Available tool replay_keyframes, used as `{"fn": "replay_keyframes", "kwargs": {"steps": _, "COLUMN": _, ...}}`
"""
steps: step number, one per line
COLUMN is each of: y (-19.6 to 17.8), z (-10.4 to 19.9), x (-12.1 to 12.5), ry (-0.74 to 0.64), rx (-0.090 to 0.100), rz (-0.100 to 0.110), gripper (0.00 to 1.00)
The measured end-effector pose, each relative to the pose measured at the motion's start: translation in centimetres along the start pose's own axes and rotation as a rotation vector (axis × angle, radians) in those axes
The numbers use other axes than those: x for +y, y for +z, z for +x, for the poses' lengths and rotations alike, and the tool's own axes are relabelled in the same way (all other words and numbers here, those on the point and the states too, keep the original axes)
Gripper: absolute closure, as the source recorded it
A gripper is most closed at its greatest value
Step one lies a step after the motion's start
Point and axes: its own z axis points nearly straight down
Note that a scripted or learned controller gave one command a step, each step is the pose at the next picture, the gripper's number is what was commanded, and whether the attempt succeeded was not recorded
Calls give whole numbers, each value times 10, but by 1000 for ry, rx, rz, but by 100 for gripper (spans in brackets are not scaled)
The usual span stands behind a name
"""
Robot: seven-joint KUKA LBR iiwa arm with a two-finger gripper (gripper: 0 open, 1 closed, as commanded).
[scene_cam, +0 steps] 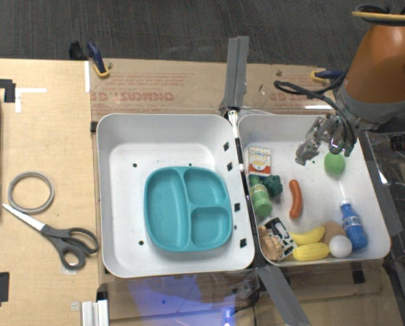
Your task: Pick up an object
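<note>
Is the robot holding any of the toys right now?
No, nothing sits between its fingers. The gripper hangs over the right bin, beside the green ball, which lies loose on the bin floor.

One fixed camera is looking down at a slant from above the counter [46, 134], taking in both white bins [107, 182] at middling distance.

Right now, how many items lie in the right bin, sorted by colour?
Green: 3, ball, bottle, dark green toy
Yellow: 2, banana, corn
Red-orange: 1, sausage
Blue: 1, bottle
White: 2, egg, carton
Multicoloured: 1, packet
Total: 10
</note>
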Motion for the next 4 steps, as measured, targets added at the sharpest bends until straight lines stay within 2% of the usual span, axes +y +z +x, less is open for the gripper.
{"fn": "replay_keyframes", "kwargs": {"steps": 1, "y": 0, "z": 0, "x": 0, "ry": 0, "rx": 1, "rz": 0, "gripper": 0}}
{"fn": "replay_keyframes", "kwargs": {"steps": 2, "y": 121, "z": 6, "x": -9, "ry": 165, "rx": 2, "rz": 1, "gripper": 0}}
{"fn": "replay_keyframes", "kwargs": {"steps": 3, "y": 121, "z": 57, "x": -19, "ry": 258, "rx": 2, "rz": 1, "gripper": 0}}
{"fn": "replay_keyframes", "kwargs": {"steps": 4, "y": 121, "z": 85, "x": -43, "ry": 349, "rx": 3, "rz": 2, "gripper": 0}}
